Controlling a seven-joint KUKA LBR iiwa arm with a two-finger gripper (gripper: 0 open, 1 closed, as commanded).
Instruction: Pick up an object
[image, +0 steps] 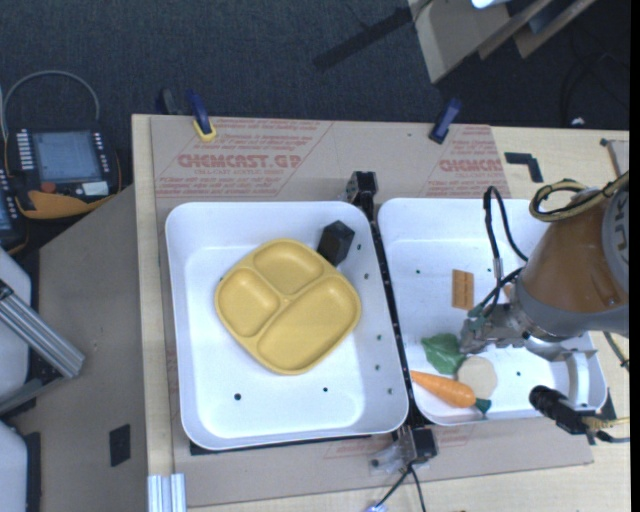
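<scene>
At the near edge of the right bin (400, 232), a toy carrot (444, 389) lay with its orange body pointing toward the left bin and its small green tip toward the right, resting over the bin's front rim. Touching it on its far side sat a pale, rounded object (479, 377), and just left of that a green leafy piece (441, 351) lay on the white floor. The hand (484, 334) sat low over these three things, right beside the green piece and the pale object, at the end of the grey arm (580, 275) that came in from the right; it was too dark and too crowded by cables to tell how far apart it stood or whether it had hold of anything. Farther back in the same bin, a small orange-brown rectangular block (462, 289) lay by itself, well apart from the cluster at the front. In the left bin (200, 330), a yellow divided plate (288, 304) with three compartments lay flat near the middle, and a small black block (335, 242) rested against its far right corner, close to the wall between the bins. Both bins sat side by side on the brown counter (250, 150), which bore red printed lettering along its far part and a blue clamp (200, 116) with a yellow tip at its back edge.
</scene>
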